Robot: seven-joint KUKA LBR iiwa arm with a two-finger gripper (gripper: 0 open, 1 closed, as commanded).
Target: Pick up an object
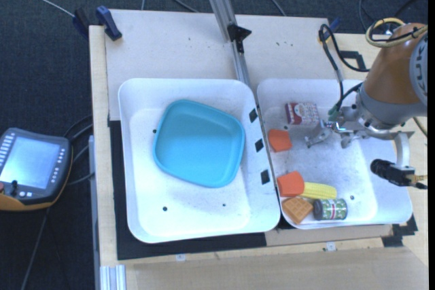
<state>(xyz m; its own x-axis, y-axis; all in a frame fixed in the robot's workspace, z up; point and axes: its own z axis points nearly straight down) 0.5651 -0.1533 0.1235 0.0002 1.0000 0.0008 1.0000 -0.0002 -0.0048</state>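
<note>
Underneath, pale bench (177,51), dark carpet (41,78).

Right bin (380,210), contents: red-and-white carton (301,113), lying flat near far wall; orange block (279,140), left side; red-orange block (291,183), corn cob (319,191), waffle-textured piece (298,208) and green-labelled can (330,209) on its side, clustered at near-left corner.

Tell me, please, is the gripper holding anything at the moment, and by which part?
Nothing is held: the gripper hangs over bare floor of the right bin, nothing between its jaws.
</note>
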